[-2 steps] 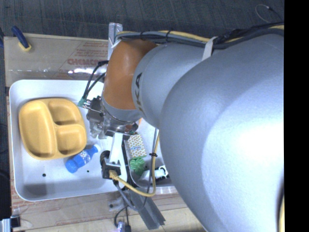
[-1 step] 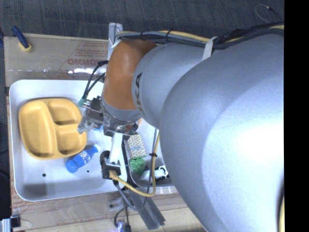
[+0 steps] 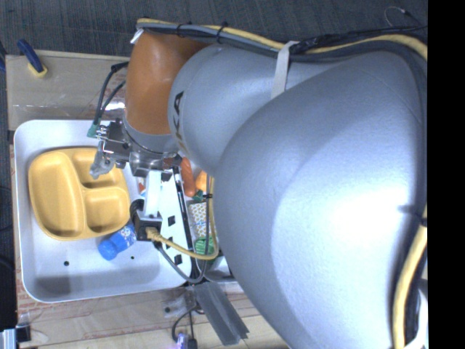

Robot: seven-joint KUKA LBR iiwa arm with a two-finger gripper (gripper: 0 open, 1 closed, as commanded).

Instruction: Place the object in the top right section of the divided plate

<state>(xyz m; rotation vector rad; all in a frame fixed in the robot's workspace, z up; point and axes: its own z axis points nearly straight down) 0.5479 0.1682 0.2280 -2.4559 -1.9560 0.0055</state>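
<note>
from above, the big grey arm [image 3: 312, 180] with its orange band [image 3: 156, 78] covers most of the bench, and the gripper [image 3: 109, 155] hangs low over the top right corner of the yellow divided plate [image 3: 62, 195] in the left white bin [image 3: 43, 282]. whether the gripper is open or closed can't be told from here, and nothing is visible in its grasp. a small blue object [image 3: 116, 244] lies in the bin, touching the plate's lower right edge, outside all its sections.
</note>
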